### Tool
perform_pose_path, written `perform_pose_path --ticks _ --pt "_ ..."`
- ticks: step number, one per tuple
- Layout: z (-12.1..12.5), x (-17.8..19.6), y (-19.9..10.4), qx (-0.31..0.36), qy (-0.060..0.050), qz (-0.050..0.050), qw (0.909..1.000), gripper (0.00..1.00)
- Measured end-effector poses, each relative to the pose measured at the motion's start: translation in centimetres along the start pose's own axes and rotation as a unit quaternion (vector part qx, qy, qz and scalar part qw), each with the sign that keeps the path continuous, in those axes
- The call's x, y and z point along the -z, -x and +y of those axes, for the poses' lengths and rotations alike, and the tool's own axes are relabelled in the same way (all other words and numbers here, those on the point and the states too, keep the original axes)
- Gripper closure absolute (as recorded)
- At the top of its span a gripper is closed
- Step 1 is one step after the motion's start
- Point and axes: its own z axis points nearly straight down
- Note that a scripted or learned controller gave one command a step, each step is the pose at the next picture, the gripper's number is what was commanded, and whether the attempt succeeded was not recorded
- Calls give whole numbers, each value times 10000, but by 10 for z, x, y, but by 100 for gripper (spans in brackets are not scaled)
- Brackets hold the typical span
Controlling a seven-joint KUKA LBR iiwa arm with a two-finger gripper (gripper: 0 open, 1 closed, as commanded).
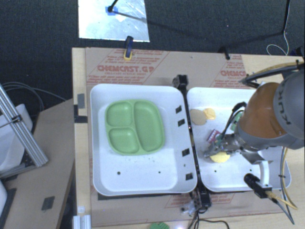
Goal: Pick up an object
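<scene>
fingers [213, 151]: low in the right bin [224, 184], right at the yellow thing [220, 157]; open or closed, I cannot tell | yellow thing: small, round, looks light and maybe soft; best squeezed gently across its middle | nearby: pink thing [212, 136], tan round thing [198, 117]; green tray [135, 127] in the left bin [138, 184]

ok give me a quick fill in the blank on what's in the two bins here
1. The green tray has ___ compartments.
2. The tray lies in the ___ bin.
3. The gripper is over the ___ bin.
4. The object beside the gripper is ___ in colour.

Missing words: three; left; right; yellow
</scene>
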Motion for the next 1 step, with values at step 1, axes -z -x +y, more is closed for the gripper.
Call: perform_pose_path --ticks 1 --pt "26 95 -73 64 47 12 10000 100"
